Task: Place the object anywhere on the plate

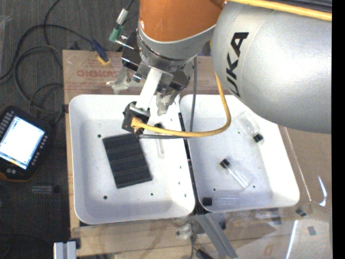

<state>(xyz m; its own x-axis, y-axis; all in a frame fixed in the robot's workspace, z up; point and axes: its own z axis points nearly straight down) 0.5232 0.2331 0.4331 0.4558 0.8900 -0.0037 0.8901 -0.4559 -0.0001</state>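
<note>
Just right, clear black-capped vial (235, 172) lies flat.

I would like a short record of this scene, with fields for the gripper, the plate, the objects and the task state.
gripper: gripper over the back of the left bin
plate: dark ribbed plate lying flat in the left bin
objects: clear vials with black caps in the right bin; one clear vial right of the plate
task state: nothing on the plate yet

The plate (128, 160), a dark ribbed rectangle, lies flat and slightly turned in the left bin, left of frame centre.

A clear vial (235, 172) with a black cap lies in the right bin.
</note>
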